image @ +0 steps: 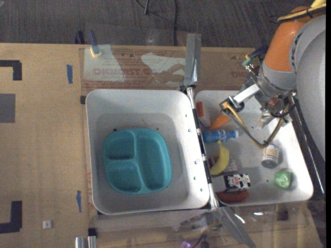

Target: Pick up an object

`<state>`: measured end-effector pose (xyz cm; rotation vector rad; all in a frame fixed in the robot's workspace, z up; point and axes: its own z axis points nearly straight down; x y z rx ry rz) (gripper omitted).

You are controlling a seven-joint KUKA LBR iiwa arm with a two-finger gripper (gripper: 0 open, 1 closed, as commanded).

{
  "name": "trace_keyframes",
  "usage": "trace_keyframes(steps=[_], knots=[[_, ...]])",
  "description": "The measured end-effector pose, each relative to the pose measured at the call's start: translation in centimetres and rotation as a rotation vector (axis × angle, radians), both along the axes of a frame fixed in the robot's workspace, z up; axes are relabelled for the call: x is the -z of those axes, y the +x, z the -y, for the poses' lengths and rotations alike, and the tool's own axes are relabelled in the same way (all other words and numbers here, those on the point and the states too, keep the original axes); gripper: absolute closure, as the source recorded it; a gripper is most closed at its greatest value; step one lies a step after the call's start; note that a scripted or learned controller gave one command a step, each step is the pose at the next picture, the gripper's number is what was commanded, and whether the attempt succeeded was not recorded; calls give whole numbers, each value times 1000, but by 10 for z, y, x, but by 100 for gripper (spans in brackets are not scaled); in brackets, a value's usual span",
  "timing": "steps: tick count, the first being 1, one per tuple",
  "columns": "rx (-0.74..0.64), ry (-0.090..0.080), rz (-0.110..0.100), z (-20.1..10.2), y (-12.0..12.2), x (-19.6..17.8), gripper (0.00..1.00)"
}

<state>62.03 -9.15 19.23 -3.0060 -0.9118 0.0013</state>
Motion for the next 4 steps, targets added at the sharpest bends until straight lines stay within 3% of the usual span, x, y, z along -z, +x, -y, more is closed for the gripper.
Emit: trace_keyframes(steps=[1, 2, 3, 4], knots=[[-22, 2, -3, -122, 3, 8, 0], [-434, 2, -1, -17, -35, 8, 0], [-407, -1, 2, 42, -10, -87, 0], [-167, 2, -3, -26, -3, 3, 0]])
